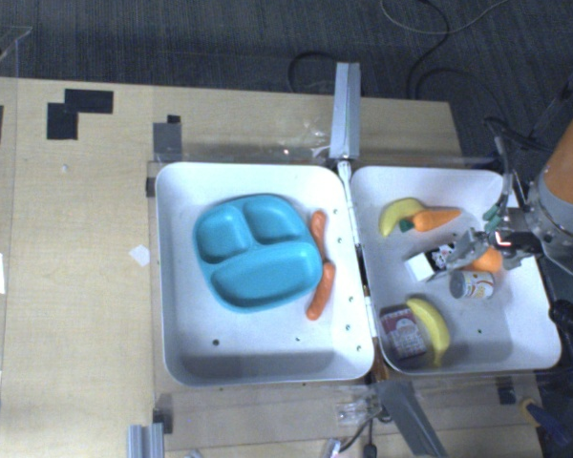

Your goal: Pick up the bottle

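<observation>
The bottle (pixel 478 277) is small, with an orange body and a pale grey end, and lies in the right bin (pixel 530 346) near its right wall. My gripper (pixel 470 252) hangs directly over the bottle's upper left part and hides some of it. The arm comes in from the right edge of the view. I cannot make out whether anything is held.
Around the bottle the right bin also holds a white and black object (pixel 426 261), a carrot (pixel 436 219), a banana (pixel 399 215), a second banana (pixel 430 322) and a dark packet (pixel 401 333). In the left bin (pixel 177 351) are a blue divided tray (pixel 253 263) and two orange sausages (pixel 320 265).
</observation>
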